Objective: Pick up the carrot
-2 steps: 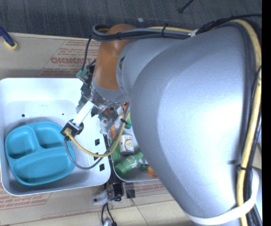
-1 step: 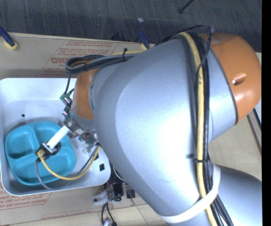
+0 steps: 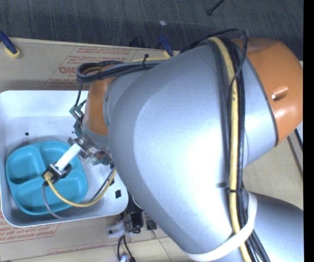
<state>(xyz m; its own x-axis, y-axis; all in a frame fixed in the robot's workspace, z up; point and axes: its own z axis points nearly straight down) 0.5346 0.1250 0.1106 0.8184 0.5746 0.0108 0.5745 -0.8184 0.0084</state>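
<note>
My grey arm (image 3: 189, 146) reaches in from the right and covers most of the bench. Its wrist, with the orange band (image 3: 94, 111), hangs low over the left bin (image 3: 15, 108). The gripper (image 3: 90, 150) sits at the right edge of a blue divided plate (image 3: 29, 173) that lies in the bin's front left part. The arm hides the right side of this bin and everything to its right.
A small black piece (image 3: 118, 193) lies on the bin floor near the front right corner. Blue clamps (image 3: 7, 42) hold the cardboard base at the back. The left bin's back left floor shows bare white.
</note>
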